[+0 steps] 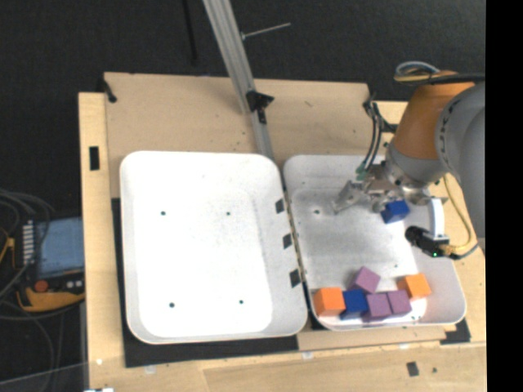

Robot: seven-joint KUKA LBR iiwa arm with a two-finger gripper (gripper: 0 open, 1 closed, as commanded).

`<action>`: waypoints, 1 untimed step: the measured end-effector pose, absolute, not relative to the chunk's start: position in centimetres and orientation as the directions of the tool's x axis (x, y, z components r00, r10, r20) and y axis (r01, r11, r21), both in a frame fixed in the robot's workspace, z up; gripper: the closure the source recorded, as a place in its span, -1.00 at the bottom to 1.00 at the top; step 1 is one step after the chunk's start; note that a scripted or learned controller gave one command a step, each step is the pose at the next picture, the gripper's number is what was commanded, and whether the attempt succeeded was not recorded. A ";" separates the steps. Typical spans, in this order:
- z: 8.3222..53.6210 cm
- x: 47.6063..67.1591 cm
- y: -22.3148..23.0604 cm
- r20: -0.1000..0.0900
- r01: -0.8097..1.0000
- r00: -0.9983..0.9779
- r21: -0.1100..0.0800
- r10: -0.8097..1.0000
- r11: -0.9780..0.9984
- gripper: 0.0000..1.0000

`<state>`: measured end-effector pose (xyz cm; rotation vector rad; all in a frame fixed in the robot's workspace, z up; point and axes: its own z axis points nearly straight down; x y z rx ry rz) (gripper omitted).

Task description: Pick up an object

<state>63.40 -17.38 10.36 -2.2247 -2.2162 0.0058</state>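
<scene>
The arm is a thick rounded body, grey on its outer shell; a broad orange band wraps it just above the wrist, smooth and slightly glossy; below the band sits a paler grey collar; thin dark and greenish cables run down the orange section's side; a light-coloured cable loop arches above the band; the gripper is bare grey metal, angular, with slim linkages; a small black module with a green light hangs beside a white bracket; a yellowish wire curves past it.
</scene>
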 end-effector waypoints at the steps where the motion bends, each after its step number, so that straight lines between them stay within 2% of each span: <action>1: 11.8 63.6 -17.5 -0.001 1.000 0.008 0.004 1.000 -0.008 1.00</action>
